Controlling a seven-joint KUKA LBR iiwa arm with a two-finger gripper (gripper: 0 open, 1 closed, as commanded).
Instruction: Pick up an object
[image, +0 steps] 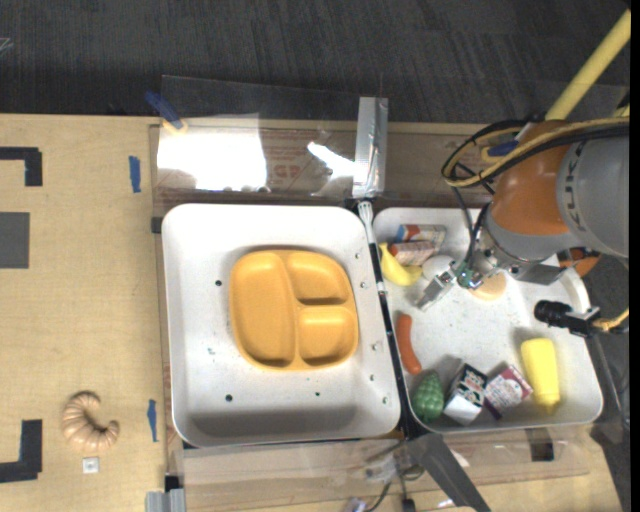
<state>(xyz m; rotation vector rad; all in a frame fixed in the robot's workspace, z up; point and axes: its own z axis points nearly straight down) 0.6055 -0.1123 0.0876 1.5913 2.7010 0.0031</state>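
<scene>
Objects for picking all sit in the right bin (590, 400); none between the fingers as far as visible.

Left bin (190, 330): one orange divided tray (293, 307), three compartments, centred, nothing in it.

Right bin, counted, biggest first:
- 1 yellow block (541, 371) near the right edge, upright-ish
- 1 green knobbly piece (429, 396) at the front edge
- 1 red stick, maybe a chili (405, 343), along the left wall
- 1 yellow banana-like piece (396, 268) in the back-left corner
- 1 printed packet (420, 238) against the back wall
- 2 small cartons at the front edge: white/black one (466, 392), pink one (507, 388), touching
- 1 pale round piece (489, 287), partly under the wrist

Gripper (452, 280) hangs low over the back half of the right bin, pointing toward the left wall. Banana piece is just beside the tip; round piece just behind it. Finger opening: cannot tell, too small and blurred.

Bench (70, 300), front-left corner: one tan curled toy (90, 420), outside both bins.
</scene>
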